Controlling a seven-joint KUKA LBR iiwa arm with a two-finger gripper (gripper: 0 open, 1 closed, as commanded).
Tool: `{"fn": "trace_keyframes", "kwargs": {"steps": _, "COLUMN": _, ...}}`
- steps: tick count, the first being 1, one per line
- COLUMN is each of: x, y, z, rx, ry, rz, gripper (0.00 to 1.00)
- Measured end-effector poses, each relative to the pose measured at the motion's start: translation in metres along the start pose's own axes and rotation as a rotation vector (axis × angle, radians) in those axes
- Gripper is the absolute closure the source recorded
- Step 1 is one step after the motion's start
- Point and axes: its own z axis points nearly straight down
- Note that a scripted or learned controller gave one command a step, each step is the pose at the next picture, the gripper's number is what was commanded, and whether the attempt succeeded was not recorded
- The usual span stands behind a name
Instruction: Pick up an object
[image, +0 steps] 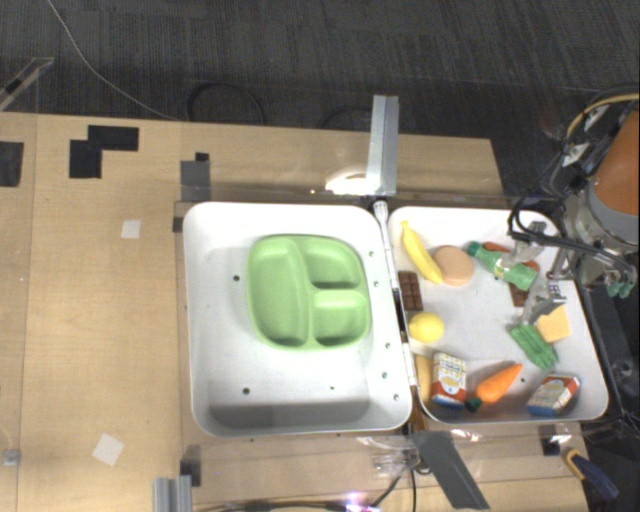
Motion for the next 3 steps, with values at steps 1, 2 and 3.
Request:
{"fn": "trace_keyframes", "kwargs": {"steps": 1, "x": 0.039, "y": -0.007, "z": 0.135, "rx": 0.000, "ry": -0.001, "rz": 0.041, "gripper": 0.00}}
{"fn": "trace_keyframes", "kwargs": {"steps": 2, "x": 0.061, "y": -0.017, "z": 0.141, "rx": 0.001, "ry": -0.019, "rz": 0.086, "gripper": 0.00}}
{"fn": "trace_keyframes", "kwargs": {"steps": 3, "x": 0.062, "y": 0.026, "z": 0.141, "rx": 0.002, "ry": -0.016, "rz": 0.157, "gripper": 0.00}}
